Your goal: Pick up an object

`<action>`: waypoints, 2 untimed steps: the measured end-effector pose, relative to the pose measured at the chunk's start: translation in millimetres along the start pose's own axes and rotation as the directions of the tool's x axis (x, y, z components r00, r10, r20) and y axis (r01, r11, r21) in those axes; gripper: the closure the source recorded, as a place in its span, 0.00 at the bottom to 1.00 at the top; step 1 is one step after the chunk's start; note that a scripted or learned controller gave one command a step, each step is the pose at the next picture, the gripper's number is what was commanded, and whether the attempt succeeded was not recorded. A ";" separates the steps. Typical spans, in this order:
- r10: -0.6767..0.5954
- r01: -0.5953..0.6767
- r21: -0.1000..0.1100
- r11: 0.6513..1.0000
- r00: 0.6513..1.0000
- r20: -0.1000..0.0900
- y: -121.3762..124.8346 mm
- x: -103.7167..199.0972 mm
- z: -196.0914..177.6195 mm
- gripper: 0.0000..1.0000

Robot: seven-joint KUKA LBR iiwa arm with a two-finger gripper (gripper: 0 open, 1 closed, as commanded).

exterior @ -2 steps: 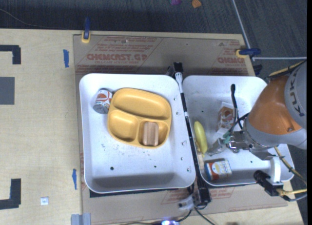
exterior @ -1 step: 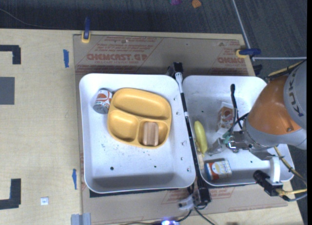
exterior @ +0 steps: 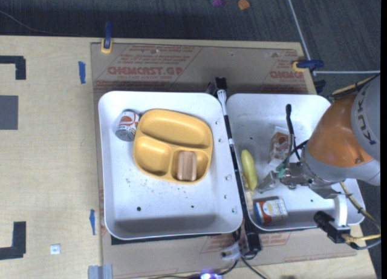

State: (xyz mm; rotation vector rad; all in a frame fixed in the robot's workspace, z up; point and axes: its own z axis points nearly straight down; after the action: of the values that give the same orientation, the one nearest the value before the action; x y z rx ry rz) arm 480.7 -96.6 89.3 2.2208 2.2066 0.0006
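In the right bin (exterior: 314, 105), the gripper (exterior: 279, 175) hangs just right of the yellow banana (exterior: 248, 169), which lies free beside the jaws; whether they are apart or together cannot be told.

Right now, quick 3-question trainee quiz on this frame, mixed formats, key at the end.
1. True or false: the soda can stands upright in the right bin.
2. Multiple choice: the brown block sits in A) a compartment of the yellow tray, B) the right bin, C) the floor.
3. Fill in: the banana lies along the ____ wall of the right bin, as the camera sees it.

Key: 1 false, it lies on its side in the left bin, touching the tray. 2 A. 3 left; the gripper is beside it.
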 end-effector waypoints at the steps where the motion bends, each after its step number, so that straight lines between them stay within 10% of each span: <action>1: -0.002 0.002 0.000 1.000 1.000 -0.002 0.2 -0.6 0.0 0.00; 2: -0.001 0.001 -0.001 1.000 1.000 0.001 0.2 0.3 0.1 0.00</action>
State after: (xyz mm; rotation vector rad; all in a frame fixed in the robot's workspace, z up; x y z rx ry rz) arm 480.9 -96.3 89.2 2.2195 2.2064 0.0011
